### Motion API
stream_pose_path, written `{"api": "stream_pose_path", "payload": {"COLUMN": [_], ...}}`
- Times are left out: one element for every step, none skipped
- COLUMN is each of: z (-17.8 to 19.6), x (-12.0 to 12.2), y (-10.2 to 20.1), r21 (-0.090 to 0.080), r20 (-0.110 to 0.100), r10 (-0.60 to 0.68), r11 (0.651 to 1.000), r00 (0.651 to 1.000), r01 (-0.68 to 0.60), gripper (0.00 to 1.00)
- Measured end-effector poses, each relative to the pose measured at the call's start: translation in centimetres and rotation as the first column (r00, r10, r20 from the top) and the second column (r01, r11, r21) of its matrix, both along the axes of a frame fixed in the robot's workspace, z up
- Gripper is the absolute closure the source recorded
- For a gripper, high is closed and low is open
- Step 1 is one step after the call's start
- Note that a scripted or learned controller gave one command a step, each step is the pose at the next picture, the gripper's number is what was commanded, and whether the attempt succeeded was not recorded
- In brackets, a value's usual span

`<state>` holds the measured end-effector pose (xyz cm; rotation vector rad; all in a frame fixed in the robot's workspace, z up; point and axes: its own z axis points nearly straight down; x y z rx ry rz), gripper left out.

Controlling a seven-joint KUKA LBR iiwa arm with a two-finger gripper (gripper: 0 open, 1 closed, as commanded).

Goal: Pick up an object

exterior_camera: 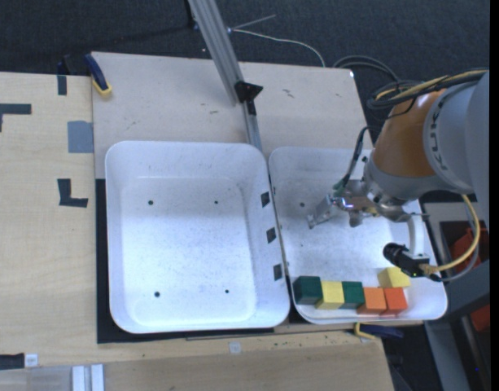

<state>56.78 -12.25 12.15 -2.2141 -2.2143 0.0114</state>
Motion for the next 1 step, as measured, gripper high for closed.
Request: {"api": "stream_pose_path", "payload": {"z": [-3.15], "x": [-4.51], "y": [-2.42], "r21": [-0.002], "r20": [0.006], "r10": [-0.003], "r11": [1.0], "r00": [1.0], "r01": [0.003], "gripper": [0.0]}}
